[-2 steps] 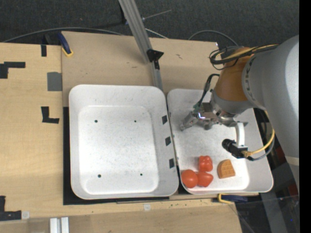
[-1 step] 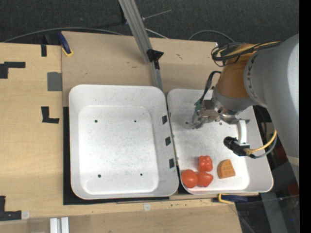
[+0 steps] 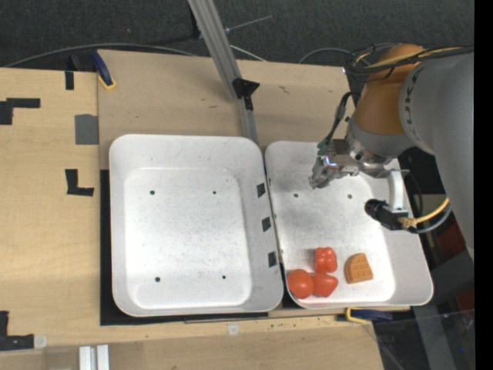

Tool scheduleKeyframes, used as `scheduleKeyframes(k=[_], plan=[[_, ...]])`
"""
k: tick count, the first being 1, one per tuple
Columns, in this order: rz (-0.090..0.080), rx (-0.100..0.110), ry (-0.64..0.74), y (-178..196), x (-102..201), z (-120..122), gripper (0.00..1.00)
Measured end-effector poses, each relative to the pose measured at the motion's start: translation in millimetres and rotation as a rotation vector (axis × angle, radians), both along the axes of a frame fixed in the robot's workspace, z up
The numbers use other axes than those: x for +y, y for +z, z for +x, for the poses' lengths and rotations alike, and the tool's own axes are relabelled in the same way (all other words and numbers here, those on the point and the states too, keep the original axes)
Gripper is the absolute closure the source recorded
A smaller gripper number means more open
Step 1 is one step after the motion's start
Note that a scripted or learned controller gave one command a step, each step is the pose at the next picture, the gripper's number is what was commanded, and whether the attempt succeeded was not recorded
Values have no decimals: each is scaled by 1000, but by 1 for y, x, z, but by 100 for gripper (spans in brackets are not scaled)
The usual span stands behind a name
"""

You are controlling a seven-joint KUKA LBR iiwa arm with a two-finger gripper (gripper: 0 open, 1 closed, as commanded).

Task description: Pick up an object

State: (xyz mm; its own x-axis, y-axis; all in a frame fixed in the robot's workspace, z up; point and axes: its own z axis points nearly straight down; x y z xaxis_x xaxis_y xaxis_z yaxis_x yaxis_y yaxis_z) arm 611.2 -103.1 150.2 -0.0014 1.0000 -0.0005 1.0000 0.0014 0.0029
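The gripper point(image 3: 322, 174) hangs over the far end of the right bin point(image 3: 304, 218); whether it is spread or pressed together I cannot tell; nothing is lifted; the red pieces point(image 3: 314, 274) and tan waffle-like piece point(image 3: 358, 268) lie at the near end, well apart; the whole pick seems left.

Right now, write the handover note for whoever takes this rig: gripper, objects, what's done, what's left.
Gripper: over the far part of the right bin, with nothing visible between its fingers; open or shut is unclear.
Objects: three red pieces clustered at the right bin's near edge, and a tan waffle-like piece just right of them. All lie in the bin, apart from the gripper.
Done: nothing picked up.
Left: move to the near edge, descend on one piece, grasp, lift.
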Motion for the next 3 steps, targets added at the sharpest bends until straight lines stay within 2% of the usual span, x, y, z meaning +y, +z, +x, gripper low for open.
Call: scheduleKeyframes(k=[1,2,3], plan=[[0,0,-1,45,-6,0,100],[0,-1,1,91,2,1,100],[1,5,4,81,48,4,100]])
